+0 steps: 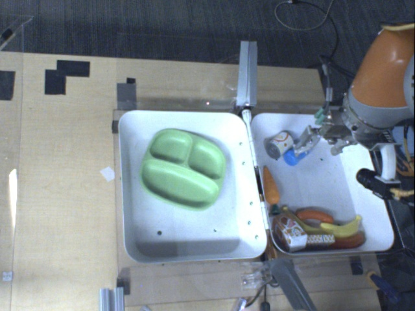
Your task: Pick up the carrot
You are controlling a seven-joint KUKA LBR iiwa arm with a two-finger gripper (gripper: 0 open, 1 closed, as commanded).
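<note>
- You see the carrot [270, 185], a smooth orange taper, lying along the left wall of the right bin [324, 173].
- The gripper [305, 142] hangs up and right of the carrot, well apart from it; you cannot tell how its jaws stand.
- A yellow curved banana [334, 225] lies right of the carrot's lower end.
- A glossy green divided plate [185, 167] sits left of the carrot, in the left bin [130, 193].
</note>
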